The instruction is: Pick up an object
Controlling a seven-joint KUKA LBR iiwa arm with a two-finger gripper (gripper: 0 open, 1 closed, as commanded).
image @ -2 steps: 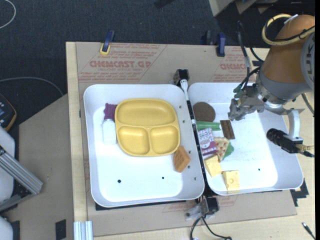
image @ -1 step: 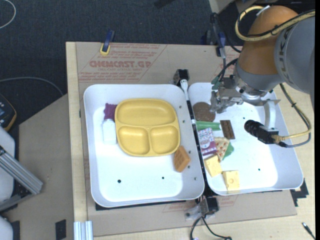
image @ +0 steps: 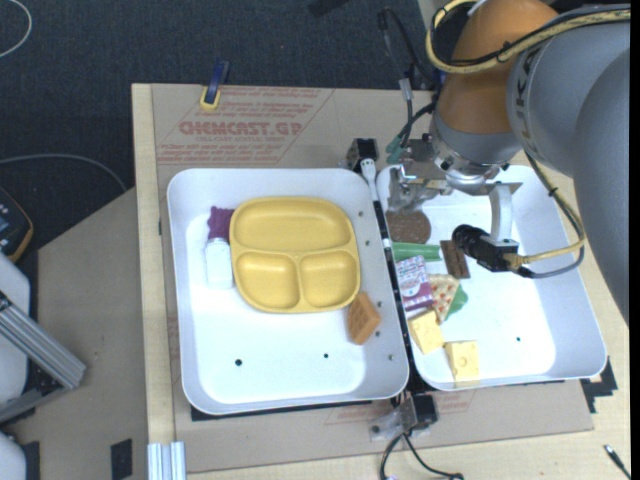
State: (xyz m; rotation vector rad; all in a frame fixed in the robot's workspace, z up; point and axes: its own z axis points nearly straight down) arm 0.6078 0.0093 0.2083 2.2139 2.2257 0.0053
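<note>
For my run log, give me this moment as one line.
arm: over right bin far-left corner | gripper: above brown disc | held: nothing visible | yellow tray: left bin

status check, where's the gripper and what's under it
Gripper low over right bin, far-left corner. Brown round piece right below it, nothing seen between fingers. Pile of toy food crowds that edge.

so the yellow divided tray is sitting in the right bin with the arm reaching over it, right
Not quite: the camera view shows the yellow divided tray in the left bin, not the right one. The arm reaches over the right bin, with its gripper near that bin's upper left corner, above a brown round piece.
</note>
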